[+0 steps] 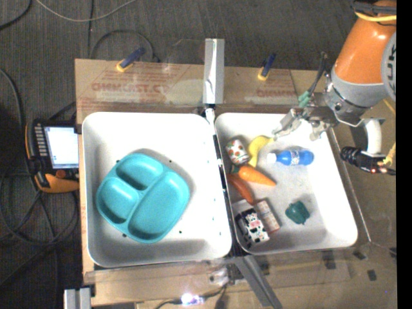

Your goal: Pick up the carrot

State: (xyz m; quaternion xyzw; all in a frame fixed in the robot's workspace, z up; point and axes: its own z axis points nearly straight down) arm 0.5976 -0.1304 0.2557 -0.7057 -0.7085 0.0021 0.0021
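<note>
The carrot is orange and tapered. It lies in the left half of the right bin, its tip pointing right. It rests against a darker orange-red piece on its left. My gripper hangs over the far part of the right bin, up and to the right of the carrot and well apart from it. Its fingers are spread open with nothing between them.
Around the carrot lie a yellow banana, a spotted can, a clear bottle with a blue label, a teal lump and small boxes. A turquoise divided plate sits in the left bin.
</note>
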